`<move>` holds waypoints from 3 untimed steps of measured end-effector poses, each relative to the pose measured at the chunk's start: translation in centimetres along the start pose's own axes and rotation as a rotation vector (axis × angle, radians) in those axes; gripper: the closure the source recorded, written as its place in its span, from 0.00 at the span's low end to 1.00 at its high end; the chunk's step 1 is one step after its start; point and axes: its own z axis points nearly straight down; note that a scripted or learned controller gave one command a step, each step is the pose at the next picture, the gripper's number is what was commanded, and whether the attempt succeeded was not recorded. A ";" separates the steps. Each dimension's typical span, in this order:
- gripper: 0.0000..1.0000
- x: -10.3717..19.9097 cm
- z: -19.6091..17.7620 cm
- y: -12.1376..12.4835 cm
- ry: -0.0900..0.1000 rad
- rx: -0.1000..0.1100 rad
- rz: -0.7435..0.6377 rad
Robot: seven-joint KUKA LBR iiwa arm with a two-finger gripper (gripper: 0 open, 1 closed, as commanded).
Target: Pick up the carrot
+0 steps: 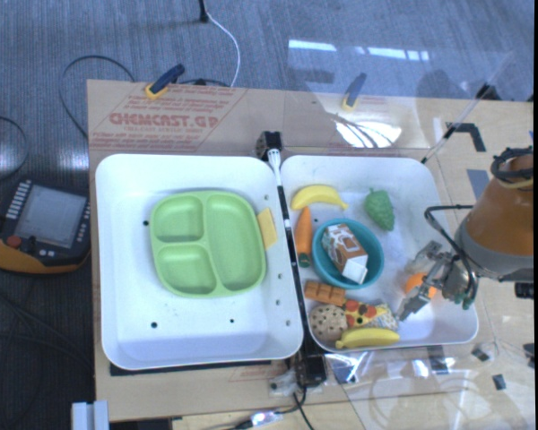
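The carrot [304, 232] is seen lying well to the left of the claw [428, 290], across the blue bowl [347, 252], its long axis pointing away up the bin, while the claw's grip cannot be told

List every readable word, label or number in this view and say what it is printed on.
"CHEMCAST GP": red print on the brown protective sheet behind the left bin; last letters uncertain.
Carton in the blue bowl: print too small to read.
Handheld pendant screen: unreadable.
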 end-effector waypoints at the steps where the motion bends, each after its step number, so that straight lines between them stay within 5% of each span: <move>1: 0.00 0.5 0.0 1.9 0.001 0.008 0.057; 2: 0.00 0.2 0.1 0.4 0.011 -0.004 0.285; 3: 0.00 0.1 0.0 -0.1 0.003 0.001 -0.017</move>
